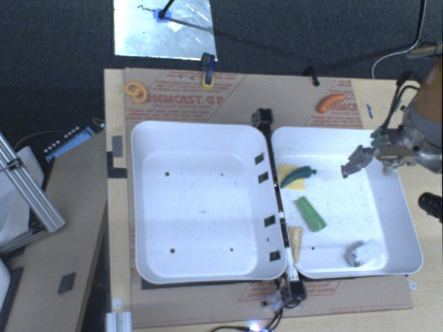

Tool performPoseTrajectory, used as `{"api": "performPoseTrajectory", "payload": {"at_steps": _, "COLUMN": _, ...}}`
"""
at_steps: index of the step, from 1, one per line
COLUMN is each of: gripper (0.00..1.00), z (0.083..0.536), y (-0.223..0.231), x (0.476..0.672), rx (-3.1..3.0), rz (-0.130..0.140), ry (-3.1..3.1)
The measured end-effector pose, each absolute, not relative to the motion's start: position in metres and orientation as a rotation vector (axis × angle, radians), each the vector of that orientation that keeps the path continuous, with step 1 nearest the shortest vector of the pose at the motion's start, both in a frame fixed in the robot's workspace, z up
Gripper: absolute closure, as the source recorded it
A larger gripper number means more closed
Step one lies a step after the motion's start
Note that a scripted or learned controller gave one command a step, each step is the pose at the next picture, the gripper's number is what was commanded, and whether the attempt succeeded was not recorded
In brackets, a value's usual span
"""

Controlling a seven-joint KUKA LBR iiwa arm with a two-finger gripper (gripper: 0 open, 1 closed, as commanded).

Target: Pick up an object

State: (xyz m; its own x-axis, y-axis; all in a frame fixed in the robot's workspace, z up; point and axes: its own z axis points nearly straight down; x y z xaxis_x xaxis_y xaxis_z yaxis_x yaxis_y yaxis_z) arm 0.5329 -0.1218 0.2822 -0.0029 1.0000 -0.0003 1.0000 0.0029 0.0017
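Note:
The right bin (405, 213) holds several small objects. A yellow piece with a dark green top (295, 176) lies near its left wall, and a green stick (311, 213) lies just below that. A tan cone (295, 241) rests by the divider at the front, and a grey-white block (363, 253) sits in the front right corner. My gripper (353, 163) hangs over the upper right part of this bin, right of the yellow piece, open with nothing between its fingers. The grey arm (419, 140) enters from the right.
The left bin (149, 206) stands beside the right one, with black clips (266, 178) along the shared divider. On the cardboard behind the bins lie an orange ring (136, 92), an orange sausage shape (330, 103) and a yellow-blue clamp (208, 71).

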Motion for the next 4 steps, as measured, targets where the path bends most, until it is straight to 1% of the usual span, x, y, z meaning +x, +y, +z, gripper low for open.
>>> {"api": "performPoseTrajectory", "payload": {"at_steps": 1, "gripper": 0.0, "z": 0.182, "y": -0.006, "x": 0.542, "rx": 2.212, "rz": -0.003, "ry": 2.245}}
{"api": "performPoseTrajectory", "payload": {"at_steps": 2, "gripper": 1.0, "z": 0.198, "y": -0.014, "x": 0.543, "rx": 2.219, "rz": 0.002, "ry": 2.223}}
{"api": "performPoseTrajectory", "payload": {"at_steps": 3, "gripper": 1.0, "z": 0.321, "y": -0.034, "x": 0.619, "rx": 2.203, "rz": 0.02, "ry": 2.216}}
{"api": "performPoseTrajectory", "payload": {"at_steps": 4, "gripper": 1.0, "z": 0.358, "y": -0.111, "x": 0.671, "rx": 2.216, "rz": 0.007, "ry": 2.21}}
